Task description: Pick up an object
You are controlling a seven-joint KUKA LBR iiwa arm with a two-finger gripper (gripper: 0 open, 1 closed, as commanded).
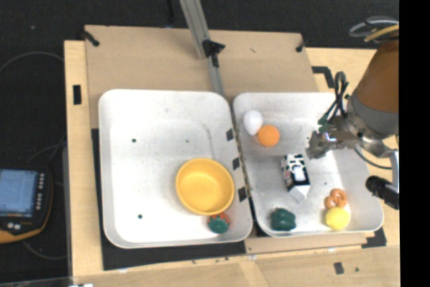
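My gripper hangs over the right bin, near its right side, with nothing seen between its fingers. Left of it lie a white ball and an orange ball. A black-and-white carton lies just below and left of the gripper. Along the bin's front sit a dark green piece, a yellow ball and a small orange ring-shaped thing.
The left bin holds a yellow bowl near its front right corner, with a small green and red item just in front of it. A grey pole slants up from between the bins. A handheld screen lies at far left.
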